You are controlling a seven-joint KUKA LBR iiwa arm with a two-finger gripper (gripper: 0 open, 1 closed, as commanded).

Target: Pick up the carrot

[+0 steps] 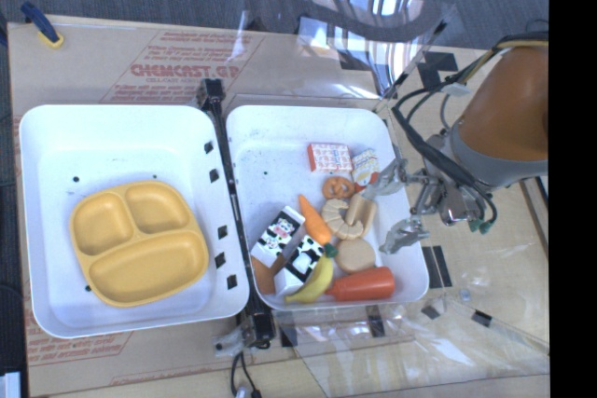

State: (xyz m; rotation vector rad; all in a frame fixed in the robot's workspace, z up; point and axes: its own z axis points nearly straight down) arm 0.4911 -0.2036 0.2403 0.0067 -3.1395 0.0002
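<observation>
Carrot [314,220], tapered orange cone, smooth plastic

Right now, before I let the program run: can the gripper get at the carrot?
Probably yes. The carrot lies exposed on top among the toys, and the gripper hovers just beside it, though the banana crowds it.

Carrot [314,220] lower end hidden under banana [315,281]; arm [508,112] cut off at right edge
</observation>
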